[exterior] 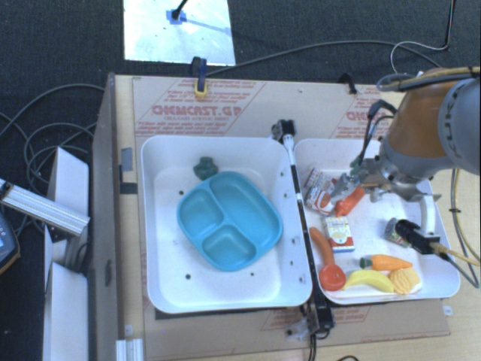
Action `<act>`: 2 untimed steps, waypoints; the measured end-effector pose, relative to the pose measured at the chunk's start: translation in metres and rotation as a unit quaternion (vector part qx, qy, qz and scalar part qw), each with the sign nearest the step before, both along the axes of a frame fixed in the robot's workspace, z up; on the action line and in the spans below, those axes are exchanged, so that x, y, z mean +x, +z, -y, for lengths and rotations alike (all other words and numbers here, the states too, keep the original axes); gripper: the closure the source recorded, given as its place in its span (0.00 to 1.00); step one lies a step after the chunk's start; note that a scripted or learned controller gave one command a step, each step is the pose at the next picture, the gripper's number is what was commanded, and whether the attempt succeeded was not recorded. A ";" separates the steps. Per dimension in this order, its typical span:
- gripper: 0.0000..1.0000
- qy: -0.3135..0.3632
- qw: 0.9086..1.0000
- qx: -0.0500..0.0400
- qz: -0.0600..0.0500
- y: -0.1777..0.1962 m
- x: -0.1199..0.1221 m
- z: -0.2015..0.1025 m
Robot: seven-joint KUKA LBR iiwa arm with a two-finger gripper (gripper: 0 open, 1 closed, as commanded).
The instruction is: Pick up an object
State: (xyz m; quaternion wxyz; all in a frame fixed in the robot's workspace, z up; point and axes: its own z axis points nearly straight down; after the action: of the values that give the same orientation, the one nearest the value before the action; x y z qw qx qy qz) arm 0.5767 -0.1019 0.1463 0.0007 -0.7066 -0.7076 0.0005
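The right white bin [443, 277] holds several toy foods. My gripper [359, 180] hangs over its upper middle, at the end of the grey and orange arm reaching in from the right. Directly under its tip lies a slim orange-red piece [349, 201], slanting down to the left; whether it is gripped is hidden by the wrist. A red and white packet [316, 186] lies just left of it. Below sit a small white and orange box [340, 233], a red sausage shape [321, 245] and a red tomato [332, 277].
A banana [370, 280], a carrot [387, 262] and a yellow waffle-like piece [406, 280] line the right bin's front edge. The left bin [161, 277] holds a blue divided plate [228, 219] and a small green item [204, 168]. A ridge with a black tool [293, 171] splits the bins.
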 end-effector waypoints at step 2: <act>0.00 0.000 1.000 0.000 0.001 -0.062 -0.067 -0.015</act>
State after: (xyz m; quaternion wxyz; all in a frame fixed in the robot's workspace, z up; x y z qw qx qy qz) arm 0.5095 -0.0872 0.0840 0.0002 -0.7067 -0.7076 -0.0001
